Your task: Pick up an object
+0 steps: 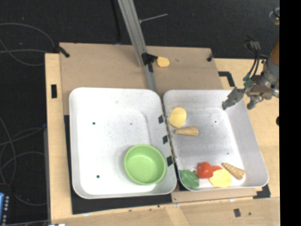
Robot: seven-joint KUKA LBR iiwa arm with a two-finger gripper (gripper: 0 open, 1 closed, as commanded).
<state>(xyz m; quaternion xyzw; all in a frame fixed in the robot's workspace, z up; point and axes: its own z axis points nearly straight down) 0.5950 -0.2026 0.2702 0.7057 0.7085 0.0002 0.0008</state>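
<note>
two-finger gripper: fingers spread, nothing between them, over right white bin's upper-right rim | round green plastic bowl: left bin

One fixed camera above the bench looks down slantwise on both bins.

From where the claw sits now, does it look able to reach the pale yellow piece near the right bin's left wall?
Probably yes: the claw hangs open at the right bin's upper right, bare floor between it and the pale yellow piece.
</note>
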